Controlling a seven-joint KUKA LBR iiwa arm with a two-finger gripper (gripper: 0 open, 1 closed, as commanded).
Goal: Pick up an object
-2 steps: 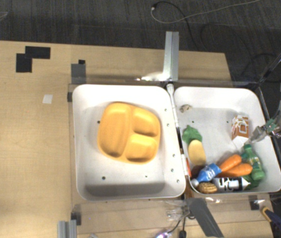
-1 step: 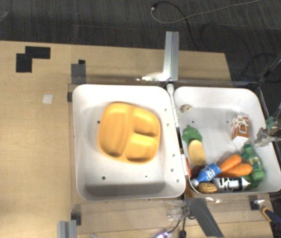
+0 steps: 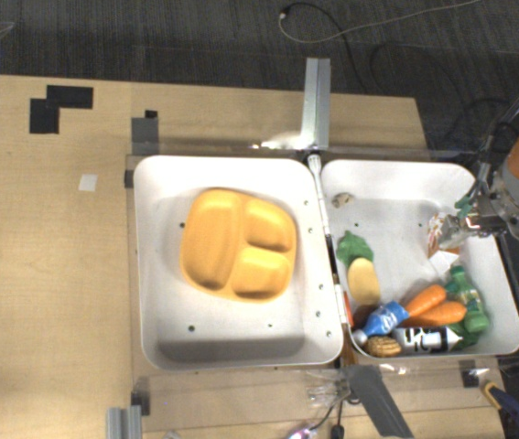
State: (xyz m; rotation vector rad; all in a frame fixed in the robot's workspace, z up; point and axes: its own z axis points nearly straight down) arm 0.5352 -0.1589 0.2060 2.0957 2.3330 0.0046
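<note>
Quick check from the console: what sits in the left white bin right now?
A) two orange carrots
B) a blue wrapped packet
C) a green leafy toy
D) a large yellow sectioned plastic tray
D: the large yellow sectioned plastic tray lies in the left white bin; the carrots, blue packet and green toy are in the right bin.
</note>
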